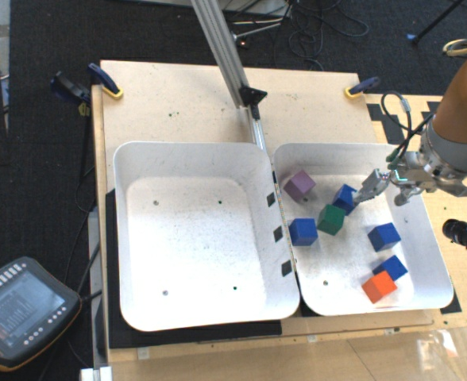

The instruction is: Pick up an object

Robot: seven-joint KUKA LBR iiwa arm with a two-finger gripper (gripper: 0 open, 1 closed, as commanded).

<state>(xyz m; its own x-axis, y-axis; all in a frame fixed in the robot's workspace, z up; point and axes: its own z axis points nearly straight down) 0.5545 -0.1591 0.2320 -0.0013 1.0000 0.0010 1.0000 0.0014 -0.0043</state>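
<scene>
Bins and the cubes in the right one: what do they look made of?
Bins: likely thin moulded plastic, white, smooth with rounded rims, speckled with dark marks. Cubes, such as the purple cube and the orange cube: matte, evenly coloured, no glare; foam, painted wood or plastic, cannot tell which.

One fixed overhead camera, slanting down on both bins [138,161].

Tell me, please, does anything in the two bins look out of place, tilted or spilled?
Nothing has spilled: all the blocks lie inside the right bin. They are scattered at odd angles, and the green block touches a blue block, beside the gripper. The left bin looks undamaged.
</scene>
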